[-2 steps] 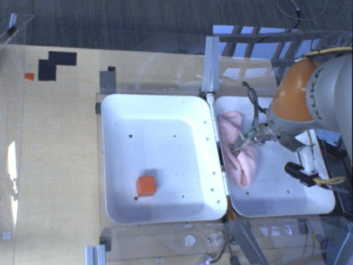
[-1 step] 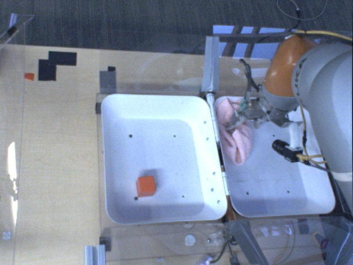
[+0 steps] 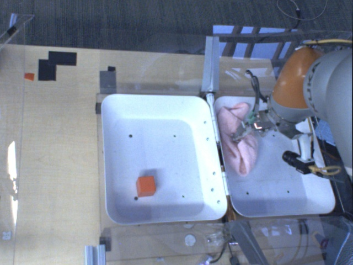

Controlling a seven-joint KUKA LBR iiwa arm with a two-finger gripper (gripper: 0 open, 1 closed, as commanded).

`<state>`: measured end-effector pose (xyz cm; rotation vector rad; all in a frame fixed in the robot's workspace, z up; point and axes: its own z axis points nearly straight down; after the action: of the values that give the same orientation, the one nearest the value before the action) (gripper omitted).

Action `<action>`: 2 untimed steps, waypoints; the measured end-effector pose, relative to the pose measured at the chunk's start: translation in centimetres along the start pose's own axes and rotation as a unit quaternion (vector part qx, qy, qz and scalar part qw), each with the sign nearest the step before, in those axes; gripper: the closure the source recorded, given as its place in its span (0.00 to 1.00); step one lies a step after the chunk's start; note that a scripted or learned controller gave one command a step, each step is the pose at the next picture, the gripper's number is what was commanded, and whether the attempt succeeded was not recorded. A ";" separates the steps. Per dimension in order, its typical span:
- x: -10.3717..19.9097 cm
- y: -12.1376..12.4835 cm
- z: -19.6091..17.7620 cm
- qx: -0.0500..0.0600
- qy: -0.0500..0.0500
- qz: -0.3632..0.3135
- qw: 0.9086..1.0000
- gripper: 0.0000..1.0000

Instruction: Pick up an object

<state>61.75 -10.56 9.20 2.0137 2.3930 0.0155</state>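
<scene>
We see the two-finger gripper [image 3: 243,131] low in the right white bin [image 3: 287,197], its fingers closed on the crumpled pink cloth [image 3: 238,142] beside the bin's left wall, apparently for lifting.

Two white bins [image 3: 160,106] — one orange block [image 3: 146,186], one pink cloth [image 3: 238,142].

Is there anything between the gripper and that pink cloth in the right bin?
Nothing visible does. The gripper is already down on the pink cloth, which lies bunched along the left wall of the right bin. The orange block sits apart in the left bin.
</scene>
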 end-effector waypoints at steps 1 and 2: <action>0.5 -4.6 -0.1 -0.001 0.000 -0.027 1.000 0.00; 0.9 4.4 0.2 0.001 0.000 0.037 0.999 0.00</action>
<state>65.95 -8.90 9.12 2.1021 2.3173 0.0150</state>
